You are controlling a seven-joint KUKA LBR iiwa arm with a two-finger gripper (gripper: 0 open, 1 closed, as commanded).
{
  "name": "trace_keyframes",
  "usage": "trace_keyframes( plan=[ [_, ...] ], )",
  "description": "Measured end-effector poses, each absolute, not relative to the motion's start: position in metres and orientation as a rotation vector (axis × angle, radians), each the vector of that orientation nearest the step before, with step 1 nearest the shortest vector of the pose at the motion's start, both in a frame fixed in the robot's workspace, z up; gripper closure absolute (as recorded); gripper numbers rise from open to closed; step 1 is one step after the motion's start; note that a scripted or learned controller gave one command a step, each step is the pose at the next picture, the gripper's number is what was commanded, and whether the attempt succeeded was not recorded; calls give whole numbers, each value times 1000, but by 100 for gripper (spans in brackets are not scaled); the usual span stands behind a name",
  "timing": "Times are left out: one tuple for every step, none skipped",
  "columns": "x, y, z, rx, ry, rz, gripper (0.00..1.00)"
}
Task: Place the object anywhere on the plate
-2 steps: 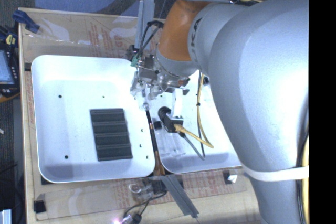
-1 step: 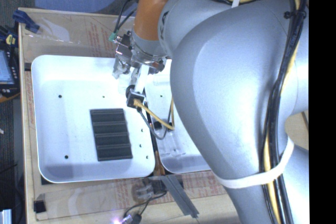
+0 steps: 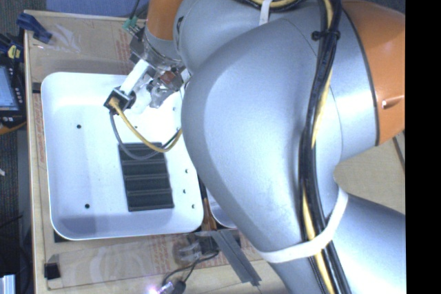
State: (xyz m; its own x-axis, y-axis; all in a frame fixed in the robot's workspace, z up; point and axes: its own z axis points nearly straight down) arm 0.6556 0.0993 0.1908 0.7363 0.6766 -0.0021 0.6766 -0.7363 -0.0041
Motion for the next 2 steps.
trace_keyframes(
  plan=[
    [646,113,235,-2659,-1669,2,100],
    [655,129,178,-2109,-2323,7,100]
  ],
)
